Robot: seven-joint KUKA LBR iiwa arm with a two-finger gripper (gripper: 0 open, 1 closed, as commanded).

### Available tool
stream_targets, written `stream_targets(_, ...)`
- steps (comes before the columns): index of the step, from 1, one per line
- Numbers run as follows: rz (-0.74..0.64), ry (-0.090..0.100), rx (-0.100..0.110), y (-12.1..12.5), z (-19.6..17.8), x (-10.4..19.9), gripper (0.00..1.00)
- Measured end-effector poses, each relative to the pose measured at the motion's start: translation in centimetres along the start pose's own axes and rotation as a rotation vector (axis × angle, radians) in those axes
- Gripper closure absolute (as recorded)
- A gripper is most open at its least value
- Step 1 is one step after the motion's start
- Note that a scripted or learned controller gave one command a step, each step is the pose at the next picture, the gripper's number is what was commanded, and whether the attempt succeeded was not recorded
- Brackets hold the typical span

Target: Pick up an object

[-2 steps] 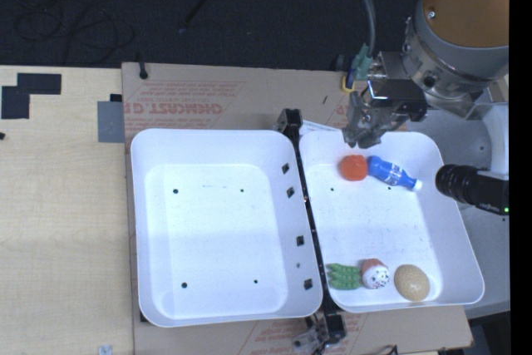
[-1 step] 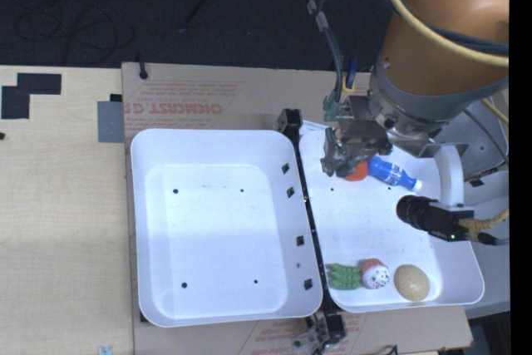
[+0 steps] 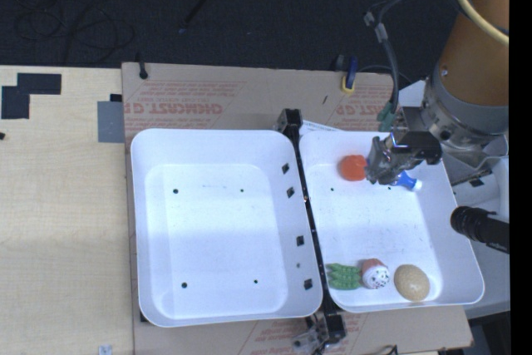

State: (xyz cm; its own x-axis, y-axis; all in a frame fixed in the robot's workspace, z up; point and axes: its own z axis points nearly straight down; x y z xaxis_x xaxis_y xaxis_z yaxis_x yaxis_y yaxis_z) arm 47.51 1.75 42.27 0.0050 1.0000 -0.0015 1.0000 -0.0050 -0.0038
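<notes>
From my station the likeliest target is the small round orange-red object (image 3: 352, 167) in the far half of the right white plastic bin (image 3: 436, 216). It sits on the bin floor, apart from the walls, with room on every side for fingers to come down. The dark two-finger gripper (image 3: 381, 170) hangs just to its right, low over the floor and close beside it; I judge that I am lining up on this piece, or have come down slightly off it. Whether the pincer is apart or together I cannot tell, since the wrist body hides the tips. Nothing visible lies between them, so I would not count anything as held.

Just right of the gripper, a small blue-and-white piece (image 3: 407, 180) lies on the floor, near enough to get nudged if I shift that way.

Three other candidates lie in a row against the near wall: a green ridged soft piece (image 3: 342, 276), a white ball with dark spots and a red patch (image 3: 375, 274) touching it, and a tan egg-shaped object (image 3: 411, 282) just beside. The wall crowds them, so I think they are harder picks.

The left white plastic bin (image 3: 166, 179) sits alongside, joined by a black divider strip (image 3: 301, 204).
</notes>
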Motion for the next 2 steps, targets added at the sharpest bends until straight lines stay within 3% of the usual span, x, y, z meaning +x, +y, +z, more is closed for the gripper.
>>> stream_targets(2,-0.009,0.001,-0.003,0.0,-6.3,7.8,1.00)
